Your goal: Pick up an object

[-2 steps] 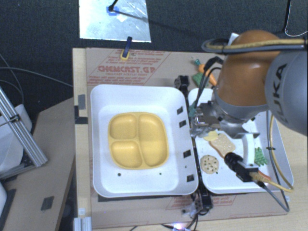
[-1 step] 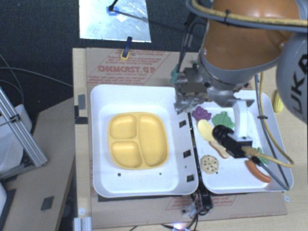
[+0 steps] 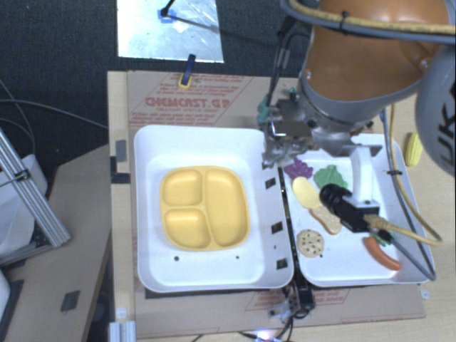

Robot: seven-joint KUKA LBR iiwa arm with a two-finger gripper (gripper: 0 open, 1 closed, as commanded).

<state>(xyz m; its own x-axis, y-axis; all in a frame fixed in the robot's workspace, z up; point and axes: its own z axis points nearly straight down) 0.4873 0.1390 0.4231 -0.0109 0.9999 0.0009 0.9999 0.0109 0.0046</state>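
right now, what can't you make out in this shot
All in the camera view:
right bin: its far end is covered by the arm.
purple grapes: top edge tucked under the claw.
green leaf: right side hidden by the arm.
yellow item outside the right bin: partly behind the arm, too small to identify.

**Plastic, Card and Bright Metal**

The two white bins [image 3: 149, 255] look like smooth plastic with a soft sheen. The yellow divided plate [image 3: 205, 207] is glossy plastic. Beneath lies matt brown cardboard [image 3: 185, 102]. A metal sheet [image 3: 171, 23] gleams, streaked. The orange band [image 3: 377, 27] shines smooth. The cookie [image 3: 310, 243] looks matt and speckled.
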